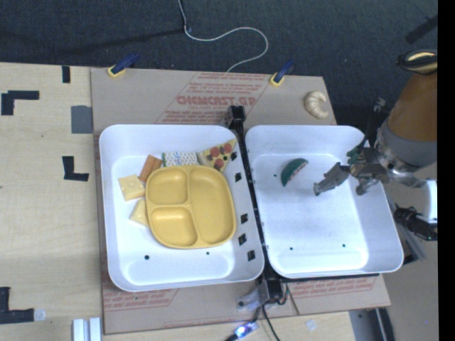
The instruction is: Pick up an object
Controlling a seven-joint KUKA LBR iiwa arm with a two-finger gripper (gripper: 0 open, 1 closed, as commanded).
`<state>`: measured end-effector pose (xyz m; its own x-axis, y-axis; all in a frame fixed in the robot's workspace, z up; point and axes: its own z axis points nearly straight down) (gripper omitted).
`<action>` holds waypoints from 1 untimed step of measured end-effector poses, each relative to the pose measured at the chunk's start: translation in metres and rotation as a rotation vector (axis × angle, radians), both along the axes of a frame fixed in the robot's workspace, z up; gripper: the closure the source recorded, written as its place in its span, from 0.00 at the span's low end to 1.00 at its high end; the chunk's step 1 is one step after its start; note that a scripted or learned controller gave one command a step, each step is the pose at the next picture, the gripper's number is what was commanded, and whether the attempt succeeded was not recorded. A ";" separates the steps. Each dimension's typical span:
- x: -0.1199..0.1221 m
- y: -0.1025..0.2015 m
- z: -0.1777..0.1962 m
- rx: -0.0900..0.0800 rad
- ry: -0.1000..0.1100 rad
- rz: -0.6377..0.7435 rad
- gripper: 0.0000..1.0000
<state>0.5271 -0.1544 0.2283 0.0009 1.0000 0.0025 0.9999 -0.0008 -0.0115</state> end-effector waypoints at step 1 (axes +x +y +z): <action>0.002 0.000 0.005 -0.002 -0.009 0.002 0.00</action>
